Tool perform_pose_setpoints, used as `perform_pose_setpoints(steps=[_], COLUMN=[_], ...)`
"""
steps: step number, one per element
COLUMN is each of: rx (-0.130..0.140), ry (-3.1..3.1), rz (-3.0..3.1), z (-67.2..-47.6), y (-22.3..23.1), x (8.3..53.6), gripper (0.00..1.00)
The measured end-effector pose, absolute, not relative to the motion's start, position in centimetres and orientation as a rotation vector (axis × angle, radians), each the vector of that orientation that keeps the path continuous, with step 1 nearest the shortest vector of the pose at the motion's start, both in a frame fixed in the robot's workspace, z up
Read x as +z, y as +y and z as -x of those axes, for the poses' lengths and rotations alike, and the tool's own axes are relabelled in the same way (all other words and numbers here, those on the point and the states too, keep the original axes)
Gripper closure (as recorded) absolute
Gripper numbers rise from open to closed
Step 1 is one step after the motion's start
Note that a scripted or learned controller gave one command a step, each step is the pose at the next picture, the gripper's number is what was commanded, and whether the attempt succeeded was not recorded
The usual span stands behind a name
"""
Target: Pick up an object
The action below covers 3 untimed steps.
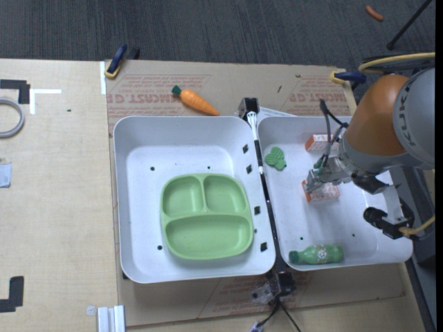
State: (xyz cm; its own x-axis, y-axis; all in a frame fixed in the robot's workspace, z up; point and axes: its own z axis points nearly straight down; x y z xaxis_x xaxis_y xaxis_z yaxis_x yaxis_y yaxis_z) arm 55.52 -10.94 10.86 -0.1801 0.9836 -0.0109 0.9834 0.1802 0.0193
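In the right bin (360,244) the claw (320,182) is down at a small red-and-white box (324,193) lying mid-bin, and it appears to touch or sit just above the box's top; whether its fingers are wide, narrow or closed on the box I cannot tell, since the wrist and its cabling cover them. Judging by this, the step in hand is the grasp itself. To do it well, the claw should be centred over the box with 1 finger on each of 2 opposite faces, seated low enough to catch the sides rather than the top, then closed and lifted straight up before any sideways travel. The box is light-looking and may skid or tip if only 1 finger meets it. Room is fair: a second small red-and-white carton (318,142) lies toward the far wall, a green leafy toy (276,158) sits near the left wall, and a green bottle (317,255) lies along the near edge, all well apart from the box. The divider between the 2 bins is to the left, with a green divided plate (206,216) in the left bin (138,185). A toy carrot (196,100) rests on the table (55,206) beyond the bins.
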Motion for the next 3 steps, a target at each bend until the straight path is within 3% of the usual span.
perform_pose_setpoints(steps=[1,2,3], rx=[0.012,0.013,0.013], ry=[2.398,2.394,2.395], rz=[-1.997,-1.999,-1.998], z=[-55.52,-55.61,-55.61], y=[-10.93,-10.99,-10.98], x=[10.86,11.84,11.85], gripper=[0.0,1.0,0.0])
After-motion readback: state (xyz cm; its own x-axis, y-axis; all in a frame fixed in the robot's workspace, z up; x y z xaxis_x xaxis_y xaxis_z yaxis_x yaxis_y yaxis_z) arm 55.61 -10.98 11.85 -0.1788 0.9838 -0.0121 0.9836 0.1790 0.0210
